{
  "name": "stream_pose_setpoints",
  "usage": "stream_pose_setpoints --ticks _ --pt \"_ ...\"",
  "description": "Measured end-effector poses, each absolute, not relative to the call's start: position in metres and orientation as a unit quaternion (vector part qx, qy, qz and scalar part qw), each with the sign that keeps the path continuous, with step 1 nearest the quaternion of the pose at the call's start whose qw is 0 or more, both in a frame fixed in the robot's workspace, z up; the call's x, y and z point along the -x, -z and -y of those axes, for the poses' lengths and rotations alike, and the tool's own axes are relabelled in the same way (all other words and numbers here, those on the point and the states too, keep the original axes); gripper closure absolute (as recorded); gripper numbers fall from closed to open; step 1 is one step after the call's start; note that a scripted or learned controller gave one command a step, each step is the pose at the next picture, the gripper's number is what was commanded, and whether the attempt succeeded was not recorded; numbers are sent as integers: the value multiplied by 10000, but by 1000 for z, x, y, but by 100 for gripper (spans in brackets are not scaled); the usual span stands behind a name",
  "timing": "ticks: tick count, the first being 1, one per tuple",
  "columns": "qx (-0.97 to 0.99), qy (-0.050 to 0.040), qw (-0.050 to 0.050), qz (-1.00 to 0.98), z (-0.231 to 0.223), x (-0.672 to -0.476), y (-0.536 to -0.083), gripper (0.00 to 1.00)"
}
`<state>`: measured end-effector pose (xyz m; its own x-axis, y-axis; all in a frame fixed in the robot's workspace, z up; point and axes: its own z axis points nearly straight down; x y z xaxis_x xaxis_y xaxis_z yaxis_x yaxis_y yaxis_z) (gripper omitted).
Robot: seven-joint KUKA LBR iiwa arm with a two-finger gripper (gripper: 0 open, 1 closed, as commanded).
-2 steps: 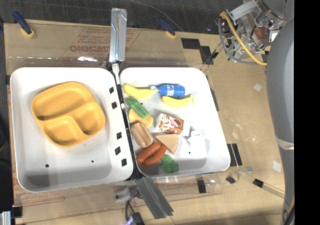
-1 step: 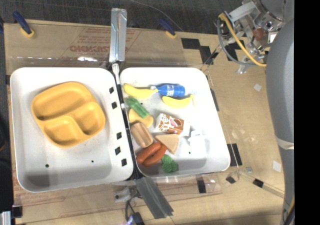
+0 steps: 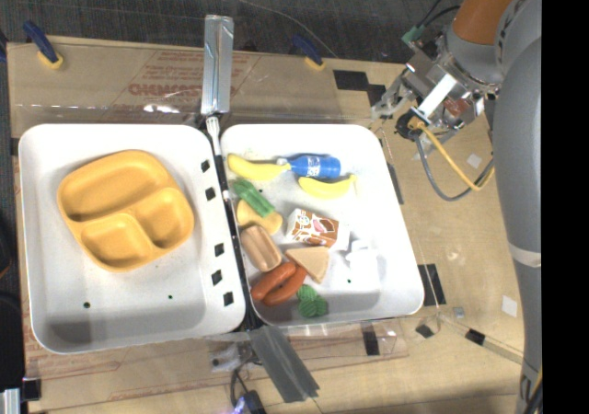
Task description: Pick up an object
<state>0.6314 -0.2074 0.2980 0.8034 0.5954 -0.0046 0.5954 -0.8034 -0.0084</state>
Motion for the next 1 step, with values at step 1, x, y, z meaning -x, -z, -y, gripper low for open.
stream_pose_setpoints --ticks 1 --pt "9946 -45 24 1037 210 -536 -224 0"
